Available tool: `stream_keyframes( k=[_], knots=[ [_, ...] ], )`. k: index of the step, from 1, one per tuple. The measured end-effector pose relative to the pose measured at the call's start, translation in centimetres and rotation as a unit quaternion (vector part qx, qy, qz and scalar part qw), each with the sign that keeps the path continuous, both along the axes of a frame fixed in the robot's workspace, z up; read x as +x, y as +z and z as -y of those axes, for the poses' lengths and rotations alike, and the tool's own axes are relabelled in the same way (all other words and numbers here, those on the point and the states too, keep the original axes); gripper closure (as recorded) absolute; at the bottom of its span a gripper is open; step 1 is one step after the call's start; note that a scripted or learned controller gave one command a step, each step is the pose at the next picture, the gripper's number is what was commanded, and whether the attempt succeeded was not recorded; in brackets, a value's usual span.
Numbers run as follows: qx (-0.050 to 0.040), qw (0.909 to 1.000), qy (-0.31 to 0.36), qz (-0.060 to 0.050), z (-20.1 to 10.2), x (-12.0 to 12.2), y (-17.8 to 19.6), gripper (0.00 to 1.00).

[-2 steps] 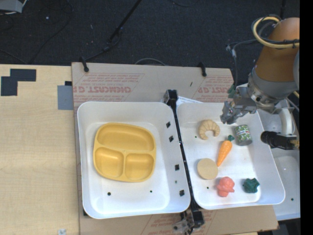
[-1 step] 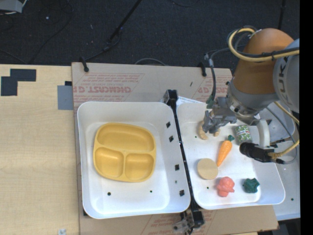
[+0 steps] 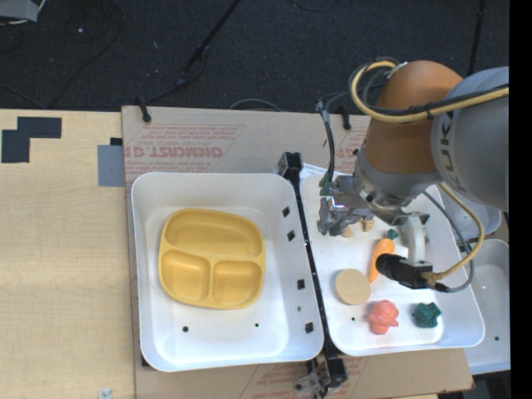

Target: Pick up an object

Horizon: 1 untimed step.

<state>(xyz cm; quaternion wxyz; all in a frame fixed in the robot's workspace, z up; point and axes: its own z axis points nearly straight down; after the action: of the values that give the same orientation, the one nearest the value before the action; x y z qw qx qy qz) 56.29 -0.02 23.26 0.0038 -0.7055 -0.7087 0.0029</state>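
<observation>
Lying beside the end effector [image 3: 342,219], whose state I cannot tell, the carrot [image 3: 381,256] points steeply downward-left

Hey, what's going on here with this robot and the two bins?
The arm reaches in over the right bin, with its gripper low near that bin's far left corner. The picture shows nothing held. Loose in that bin lie a tan disc, a carrot, a pink toy and a green piece. The left bin holds a yellow divided plate.
</observation>
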Motion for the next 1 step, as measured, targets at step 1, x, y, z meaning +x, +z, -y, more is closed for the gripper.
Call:
stream_keyframes(
  k=[1],
  knots=[
    [-0.0003, 1.0000, 0.000, -0.001, -4.42, -2.79, -1.38, 1.00]
  ],
)
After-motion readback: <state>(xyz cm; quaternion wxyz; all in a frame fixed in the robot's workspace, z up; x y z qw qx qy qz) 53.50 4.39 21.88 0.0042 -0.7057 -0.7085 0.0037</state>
